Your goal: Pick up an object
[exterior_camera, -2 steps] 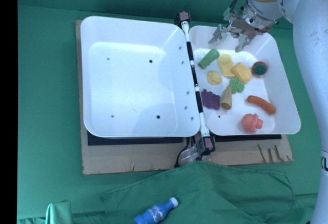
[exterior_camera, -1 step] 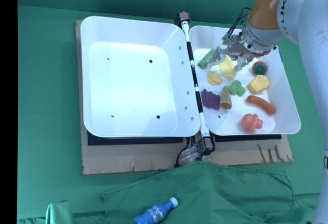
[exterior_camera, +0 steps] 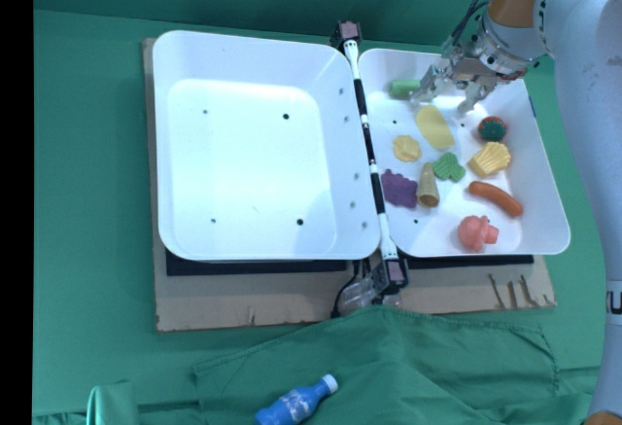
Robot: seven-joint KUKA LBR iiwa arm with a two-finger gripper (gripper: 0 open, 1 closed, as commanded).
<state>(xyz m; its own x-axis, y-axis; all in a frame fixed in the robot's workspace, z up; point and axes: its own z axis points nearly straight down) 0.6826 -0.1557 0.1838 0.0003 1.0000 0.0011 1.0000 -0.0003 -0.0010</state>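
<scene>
Plainly the toys in the right bin (exterior_camera: 544, 219) looked light, stiff and slick; nearest lay a pink piece (exterior_camera: 476, 232), farther an orange sausage (exterior_camera: 496, 198), then the yellow oval (exterior_camera: 434, 126), best pinched across its width, under the gripper (exterior_camera: 445, 100), spread wide, holding nothing

Bright, even overhead light. The left bin (exterior_camera: 255, 153) glares almost featureless white toward nine o'clock. Shadows are soft and short. Focus is slightly soft overall, with small toys blurred.
</scene>
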